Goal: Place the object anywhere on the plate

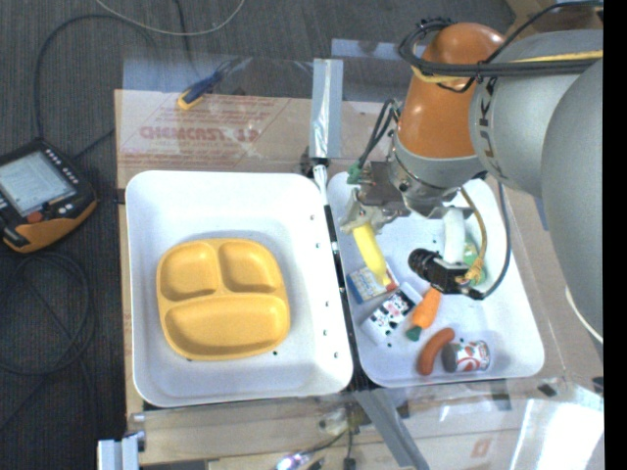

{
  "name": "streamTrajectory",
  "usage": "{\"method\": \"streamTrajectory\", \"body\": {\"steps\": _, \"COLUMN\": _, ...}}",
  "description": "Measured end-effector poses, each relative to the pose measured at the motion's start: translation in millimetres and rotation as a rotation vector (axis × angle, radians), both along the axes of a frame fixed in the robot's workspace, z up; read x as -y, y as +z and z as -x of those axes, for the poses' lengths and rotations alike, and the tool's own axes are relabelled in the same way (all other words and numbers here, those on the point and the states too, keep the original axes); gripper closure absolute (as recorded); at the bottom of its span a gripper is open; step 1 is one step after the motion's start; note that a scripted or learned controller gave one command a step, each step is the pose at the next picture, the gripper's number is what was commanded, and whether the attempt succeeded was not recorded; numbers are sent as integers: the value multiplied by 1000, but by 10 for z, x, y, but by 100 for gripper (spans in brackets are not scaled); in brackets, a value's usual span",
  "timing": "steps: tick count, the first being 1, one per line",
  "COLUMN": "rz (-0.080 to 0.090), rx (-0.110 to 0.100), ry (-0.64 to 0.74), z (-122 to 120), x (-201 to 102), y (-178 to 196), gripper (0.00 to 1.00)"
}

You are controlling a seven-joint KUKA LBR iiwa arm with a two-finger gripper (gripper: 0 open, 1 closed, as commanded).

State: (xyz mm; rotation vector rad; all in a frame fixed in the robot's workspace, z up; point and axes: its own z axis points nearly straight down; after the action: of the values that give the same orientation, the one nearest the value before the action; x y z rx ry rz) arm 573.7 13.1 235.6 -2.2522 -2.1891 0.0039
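In the right bin [519,355], near its left wall, the gripper [367,221] hangs low over a yellow object [368,250] that looks like a toy banana, and this is most probably the thing to be moved. The yellow object lies along the wall, close to the divider between the bins, with its upper end under the gripper; whether the gripper has released or clenched, I cannot tell, because the wrist hides this part. The plate [224,298], a yellow one with three compartments, rests in the middle of the left bin [147,204], well apart from all the toys, so the goal is free for a drop from above. The other things are gathered in the lower half of the right bin: a small card box [367,282] just below the banana, a dice-like piece [390,313], a carrot [424,308], a sausage [434,351] and a small can [470,355] near the bottom edge. The arm [446,106] comes from the right and bends down steeply, its orange band above the wrist, so the tool points almost straight to the bin floor.
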Motion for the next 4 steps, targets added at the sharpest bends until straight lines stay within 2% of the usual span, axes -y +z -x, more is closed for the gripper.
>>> {"method": "streamTrajectory", "body": {"steps": 1, "rz": -1, "rx": -2, "ry": -49, "z": -96, "x": -681, "y": 7, "gripper": 100}}
{"method": "streamTrajectory", "body": {"steps": 2, "rz": 4, "rx": -1, "ry": -71, "z": -213, "x": -205, "y": -539, "gripper": 100}}
{"method": "streamTrajectory", "body": {"steps": 3, "rz": 0, "rx": -2, "ry": -124, "z": -418, "x": -172, "y": -261, "gripper": 100}}
{"method": "streamTrajectory", "body": {"steps": 4, "rz": 2, "rx": -1, "ry": 14, "z": -202, "x": -767, "y": -282, "gripper": 100}}
